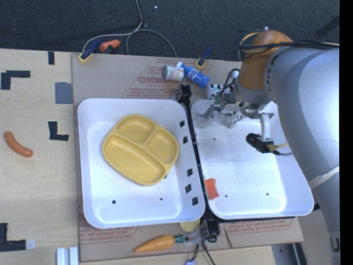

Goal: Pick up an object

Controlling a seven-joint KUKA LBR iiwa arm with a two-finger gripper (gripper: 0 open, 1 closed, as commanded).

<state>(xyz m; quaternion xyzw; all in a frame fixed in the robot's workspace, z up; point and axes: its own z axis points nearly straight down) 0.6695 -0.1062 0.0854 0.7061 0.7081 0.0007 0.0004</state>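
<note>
A yellow divided plate (141, 148) lies in the left white bin (94, 203), a little left of its middle. A small orange-red block (211, 188) rests in the right white bin (276, 203) near its left wall. My gripper (216, 112) hangs low over the far left corner of the right bin, well away from the block and just right of the wall between the bins. The grey arm with its orange band (263, 44) hides the bin's far right part.
Outside the bins lie an orange sausage-shaped toy (18, 144) on the far left, a toy carrot (156, 243) at the front edge, a blue-and-white bottle (185, 73) behind the bins, and clamps (100, 47) on the cardboard.
</note>
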